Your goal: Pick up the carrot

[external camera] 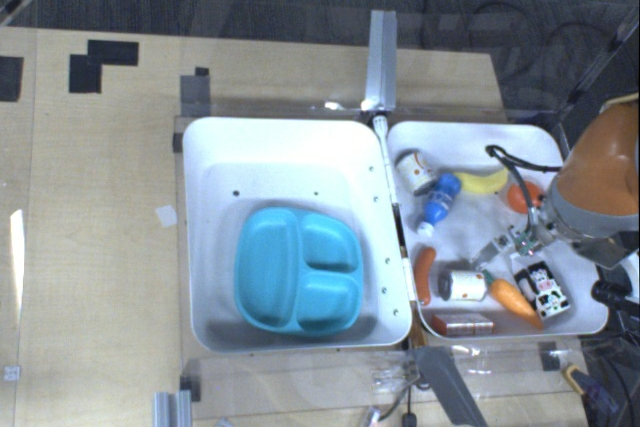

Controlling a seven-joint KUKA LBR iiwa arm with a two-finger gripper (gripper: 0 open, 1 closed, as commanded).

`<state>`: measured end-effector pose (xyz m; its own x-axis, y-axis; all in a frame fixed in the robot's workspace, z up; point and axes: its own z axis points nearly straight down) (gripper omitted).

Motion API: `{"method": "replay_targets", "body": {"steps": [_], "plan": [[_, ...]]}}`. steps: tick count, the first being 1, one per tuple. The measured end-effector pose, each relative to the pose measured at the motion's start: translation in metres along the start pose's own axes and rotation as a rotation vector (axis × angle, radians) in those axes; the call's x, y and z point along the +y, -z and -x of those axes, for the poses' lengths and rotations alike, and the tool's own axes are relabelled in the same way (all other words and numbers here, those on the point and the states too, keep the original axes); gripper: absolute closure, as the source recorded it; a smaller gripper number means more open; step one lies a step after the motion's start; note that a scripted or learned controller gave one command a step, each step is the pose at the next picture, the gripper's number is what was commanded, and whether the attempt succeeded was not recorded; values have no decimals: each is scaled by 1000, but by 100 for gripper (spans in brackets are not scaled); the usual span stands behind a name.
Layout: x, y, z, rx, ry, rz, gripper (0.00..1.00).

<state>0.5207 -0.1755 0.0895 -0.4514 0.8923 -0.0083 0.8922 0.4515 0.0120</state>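
- Camera view: two white bins side by side on a tan surface (90, 215); left bin (205, 215), right bin (570, 320).
- Left bin holds a blue divided plate (298, 267), lying flat near the bin's front half.
- Arm (605, 180) comes in from the right, orange band over grey wrist, above the right bin's right side.
- Claw (522, 240) sits low over the right bin's middle-right; cannot tell how far open it is, nothing visibly between its tips.
- Carrot (513, 296) lies in the right bin toward the front, slanted, just below and apart from the claw.
- Carrot's thick end is just beside a small white can (462, 285) lying on its side; its other end is next to a black-and-white box (543, 288).
- Red sausage-shaped item (424, 273) lies along the bin's left wall, left of the can.
- Blue bottle (438, 200) and banana (487, 182) sit toward the back of the right bin; a white cup (412, 166) is near the back-left corner.
- Small dark red bar (464, 324) rests against the front wall.
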Motion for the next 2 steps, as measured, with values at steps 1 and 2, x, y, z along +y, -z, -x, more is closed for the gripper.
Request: {"method": "replay_targets", "body": {"steps": [1, 2], "plan": [[-9, 1, -45, -4, -184, 2, 0], [-6, 11, -46, -2, -181, 5, 100]]}}
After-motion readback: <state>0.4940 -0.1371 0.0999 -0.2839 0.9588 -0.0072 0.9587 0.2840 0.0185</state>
